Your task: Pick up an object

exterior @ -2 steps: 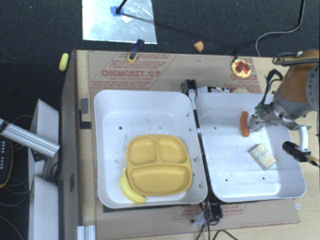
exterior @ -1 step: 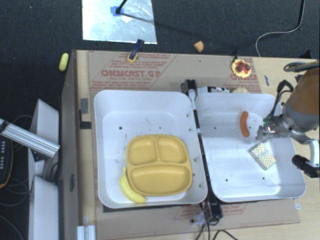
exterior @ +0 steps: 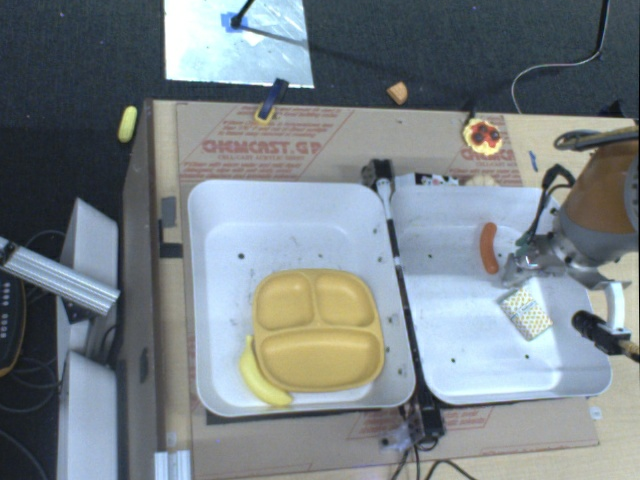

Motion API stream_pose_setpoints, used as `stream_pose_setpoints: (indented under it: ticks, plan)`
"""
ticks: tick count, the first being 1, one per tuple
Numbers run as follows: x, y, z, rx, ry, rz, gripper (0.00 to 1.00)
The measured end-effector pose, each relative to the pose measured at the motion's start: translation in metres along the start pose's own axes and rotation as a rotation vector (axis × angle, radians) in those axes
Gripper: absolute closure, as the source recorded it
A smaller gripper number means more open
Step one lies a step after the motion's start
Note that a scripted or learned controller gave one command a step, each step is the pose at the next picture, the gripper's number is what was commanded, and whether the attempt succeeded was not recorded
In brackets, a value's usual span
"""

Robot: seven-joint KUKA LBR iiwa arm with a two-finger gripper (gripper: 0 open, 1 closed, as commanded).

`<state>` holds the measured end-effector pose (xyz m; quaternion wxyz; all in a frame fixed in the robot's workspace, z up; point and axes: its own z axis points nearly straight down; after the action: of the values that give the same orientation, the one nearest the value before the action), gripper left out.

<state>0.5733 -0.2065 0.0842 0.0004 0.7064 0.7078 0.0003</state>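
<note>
The claw (exterior: 520,266) hangs low over the right bin (exterior: 470,368), toward its right side; its tips are too small and dark here to tell whether they stand wide or narrow, and nothing can be seen held between them. The grey arm (exterior: 590,238) comes in from the right edge, its orange band (exterior: 605,193) above the wrist, and bends down toward the bin floor. Just left of the claw lies a small orange-red sausage-shaped object (exterior: 488,247), standing apart from it. Just near of the claw, on the bin floor, lies a small patterned white packet (exterior: 526,313), tilted. In the left bin (exterior: 230,218) a yellow divided plate (exterior: 318,328) rests toward the near side, with a banana (exterior: 258,378) touching its near-left edge. On the surface (exterior: 300,143) beyond the bins sits a small round orange-and-red object (exterior: 484,135).
</note>
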Motion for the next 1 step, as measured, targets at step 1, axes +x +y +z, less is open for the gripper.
stream_pose_setpoints:
  ticks: [1]
  plan:
    - [0.0002, -0.0104, -0.0004, 0.000, 0.000, 0.001, 1.00]
